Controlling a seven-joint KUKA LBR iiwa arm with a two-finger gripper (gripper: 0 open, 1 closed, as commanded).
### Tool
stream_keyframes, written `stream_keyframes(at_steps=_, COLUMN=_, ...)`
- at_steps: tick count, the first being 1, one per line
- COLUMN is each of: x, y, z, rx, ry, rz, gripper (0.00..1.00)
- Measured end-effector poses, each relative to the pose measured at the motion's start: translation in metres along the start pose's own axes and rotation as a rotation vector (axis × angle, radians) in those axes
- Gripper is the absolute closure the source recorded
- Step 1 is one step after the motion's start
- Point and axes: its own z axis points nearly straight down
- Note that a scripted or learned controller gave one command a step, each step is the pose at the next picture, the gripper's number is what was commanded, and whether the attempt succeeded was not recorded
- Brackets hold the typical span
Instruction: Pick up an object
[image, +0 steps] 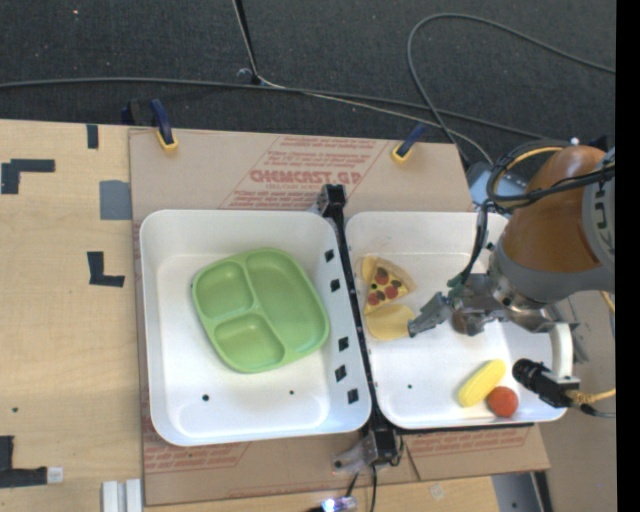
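In the right bin (430, 235) lies a toy pizza slice (385, 298) with red toppings, close to the divider. A yellow toy piece (481, 383) and a small red ball-like fruit (503, 401) rest near the bin's front right corner. My gripper (432, 316) hangs low over the middle of the right bin, its tip pointing left, just right of the pizza slice's lower edge. Whether it touches the slice is not clear. The grey and orange arm (555, 235) covers the bin's right side.
The left bin (170, 400) holds a green divided plate (260, 310). A black divider (345, 300) runs between the bins. Cables cross the dark floor behind the bench, and one drops down beside the arm.
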Motion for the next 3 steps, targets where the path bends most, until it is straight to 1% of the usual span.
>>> stream_keyframes(at_steps=1, x=0.0, y=0.003, z=-0.005, rx=-0.011, ry=-0.002, rz=-0.003, gripper=0.0)
stream_keyframes(at_steps=2, x=0.005, y=0.009, z=0.042, rx=-0.007, ry=-0.001, rz=-0.003, gripper=0.0)
stream_keyframes(at_steps=3, x=0.005, y=0.005, z=0.087, rx=-0.006, ry=-0.001, rz=-0.002, gripper=0.0)
